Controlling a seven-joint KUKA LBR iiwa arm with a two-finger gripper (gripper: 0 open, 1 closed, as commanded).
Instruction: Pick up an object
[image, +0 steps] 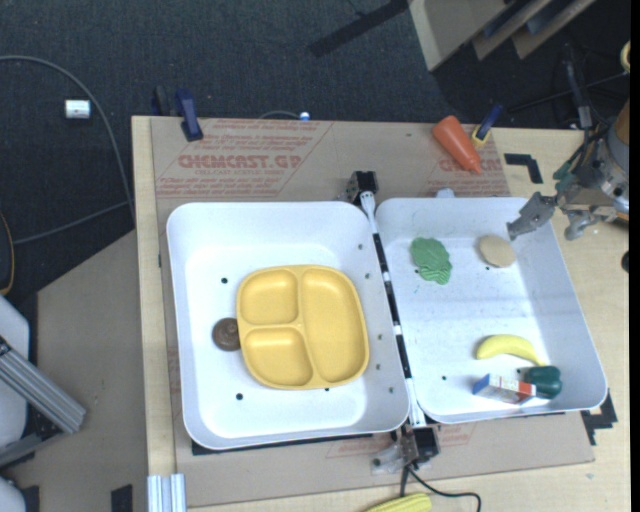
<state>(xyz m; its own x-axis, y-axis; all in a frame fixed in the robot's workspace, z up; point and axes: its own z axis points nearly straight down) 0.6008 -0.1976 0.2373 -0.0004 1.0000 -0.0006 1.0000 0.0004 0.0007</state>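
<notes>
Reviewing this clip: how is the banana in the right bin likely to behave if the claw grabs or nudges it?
The banana is curved and lies flat, so a nudge would probably spin or slide it on the smooth right bin floor rather than roll it. Its glossy skin suggests it may slip between fingers. It looks rigid, likely a light plastic toy, though that is a guess.

Robot lab: bench (300, 150), twin white bins (190, 300), clamps, cables.
</notes>
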